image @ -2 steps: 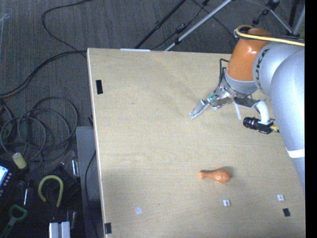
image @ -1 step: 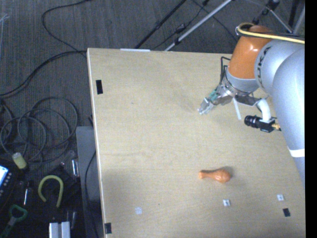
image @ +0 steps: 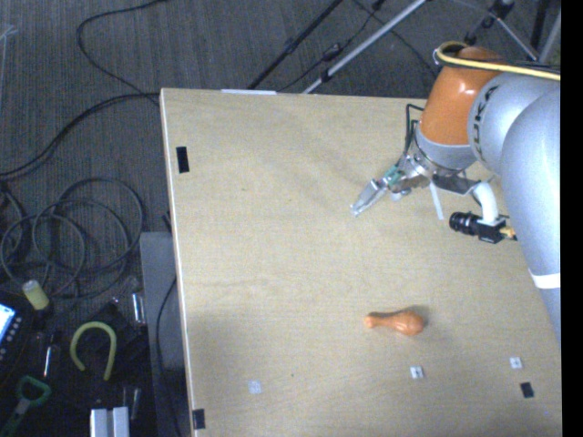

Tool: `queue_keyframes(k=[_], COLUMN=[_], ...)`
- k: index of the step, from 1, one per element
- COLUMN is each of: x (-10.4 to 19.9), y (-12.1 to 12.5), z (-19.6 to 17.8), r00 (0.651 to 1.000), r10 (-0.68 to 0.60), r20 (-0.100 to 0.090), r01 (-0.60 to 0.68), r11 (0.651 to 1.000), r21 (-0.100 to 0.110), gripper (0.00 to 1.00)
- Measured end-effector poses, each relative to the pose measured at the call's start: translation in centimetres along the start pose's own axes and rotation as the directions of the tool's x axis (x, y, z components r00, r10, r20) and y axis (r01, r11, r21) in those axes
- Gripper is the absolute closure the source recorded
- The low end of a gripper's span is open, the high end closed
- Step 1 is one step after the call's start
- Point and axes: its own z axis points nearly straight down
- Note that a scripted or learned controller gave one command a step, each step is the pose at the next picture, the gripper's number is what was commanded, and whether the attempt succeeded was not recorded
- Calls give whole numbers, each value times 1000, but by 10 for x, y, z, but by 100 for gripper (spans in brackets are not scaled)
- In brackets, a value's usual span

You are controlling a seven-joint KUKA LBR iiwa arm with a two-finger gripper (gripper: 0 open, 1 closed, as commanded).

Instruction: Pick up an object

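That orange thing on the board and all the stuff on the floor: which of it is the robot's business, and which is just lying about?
For the job:
- gripper
- orange object, lying apart from the gripper
- wooden board

Just lying about:
- cables
- green hook
- tripod legs

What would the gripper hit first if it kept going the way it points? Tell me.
Probably only the bare bench top. The gripper points down-left; the orange object lies well off that line, though depth is unclear.

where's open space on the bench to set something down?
Widest free patch: the bench left half, between its left edge and the orange object. Also free: the far strip along the top edge, left of the end effector. Crowded: the right side, under the arm.
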Motion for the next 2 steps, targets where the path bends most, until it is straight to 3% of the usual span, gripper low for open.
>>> queue_keyframes(k=[1,2], x=[0,-45], y=[0,-18], z=[-9,-174], r00=[1000,999], r10=[1,50], r20=[0,1], r01=[-1,-50], r11=[1000,999], r21=[-1,-1], gripper=[100,100])
